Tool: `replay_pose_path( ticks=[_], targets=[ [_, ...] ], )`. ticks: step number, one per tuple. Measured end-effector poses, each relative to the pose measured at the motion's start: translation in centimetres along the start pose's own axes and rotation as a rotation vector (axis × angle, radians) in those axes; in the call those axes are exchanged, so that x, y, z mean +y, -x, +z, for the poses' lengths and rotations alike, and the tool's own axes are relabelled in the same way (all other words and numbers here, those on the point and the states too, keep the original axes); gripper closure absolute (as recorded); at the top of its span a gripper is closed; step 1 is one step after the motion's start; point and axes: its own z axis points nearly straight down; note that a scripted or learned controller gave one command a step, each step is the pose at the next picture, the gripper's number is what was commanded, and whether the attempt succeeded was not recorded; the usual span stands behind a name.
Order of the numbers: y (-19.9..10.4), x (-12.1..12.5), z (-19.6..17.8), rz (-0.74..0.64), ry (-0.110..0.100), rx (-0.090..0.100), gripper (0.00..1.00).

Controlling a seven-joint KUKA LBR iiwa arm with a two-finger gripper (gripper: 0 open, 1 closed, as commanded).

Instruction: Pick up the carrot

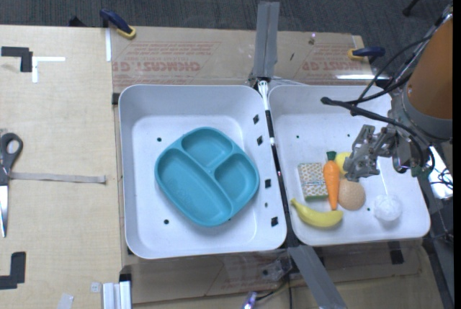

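- We see the carrot (pixel 331 184), a smooth orange taper with a green top, lying in the right bin (pixel 302 120) between a speckled sponge (pixel 312 180) and a tan egg (pixel 351 195).
- Its long axis runs near to far, green end pointing away, tip just above a curved yellow banana (pixel 317 215).
- The metal gripper (pixel 358 165) hovers just right of it, apart from it, gripping nothing.
- A glossy teal divided plate (pixel 207 176) sits in the left bin (pixel 137 156).

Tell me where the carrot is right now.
The carrot lies in the right bin, between the sponge on its left and the egg, just above the banana, with the gripper beside it.
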Motion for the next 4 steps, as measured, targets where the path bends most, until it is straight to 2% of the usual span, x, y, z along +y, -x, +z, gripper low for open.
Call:
replay_pose_path(
  ticks=[1, 2, 3, 4],
  targets=[
    [0.0, 0.0, 0.0, 0.0, 0.0, 0.0, 0.0],
    [0.2, -2.5, 15.9, 0.045, 0.0, 0.005, 0.0],
    [2.2, -1.0, 17.7, 0.149, 0.0, -0.005, 0.0],
    [2.6, -1.0, 16.6, 0.146, 0.0, -0.014, 1.0]
  ],
)
